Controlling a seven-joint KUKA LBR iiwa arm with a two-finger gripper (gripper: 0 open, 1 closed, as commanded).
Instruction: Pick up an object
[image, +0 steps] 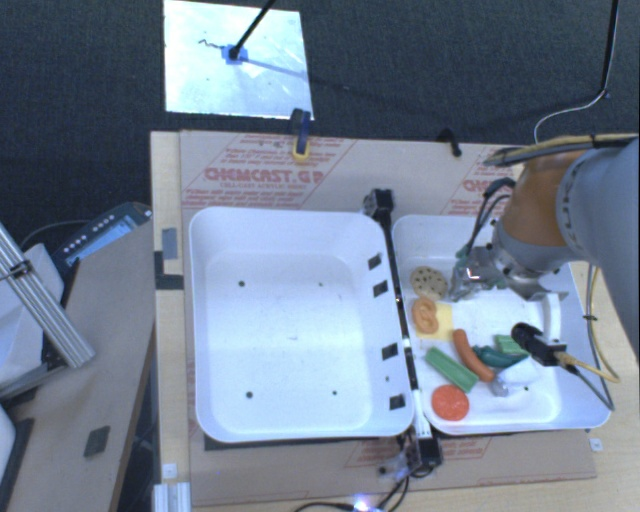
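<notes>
The right bin (575, 400) holds several small things. A round brown cookie with dark dots (428, 279) lies at its upper left, with an orange curled piece (427, 316) on a yellow patch just below. Further down are a green cylinder (452, 368), an orange-red sausage (472, 355), a teal and green piece (502, 351), a small grey piece (500, 388) and a red-orange disc (450, 403). My gripper (464, 283) hangs low over the upper part of this bin, just right of the cookie and above the sausage. Nothing shows in its grasp.
The left bin (290, 330) sits beside the right one, divided from it by a black-clipped rim (395, 320). The grey arm with its orange band (540, 215) comes in from the right over the right bin's far side. Cables trail near the right wall.
</notes>
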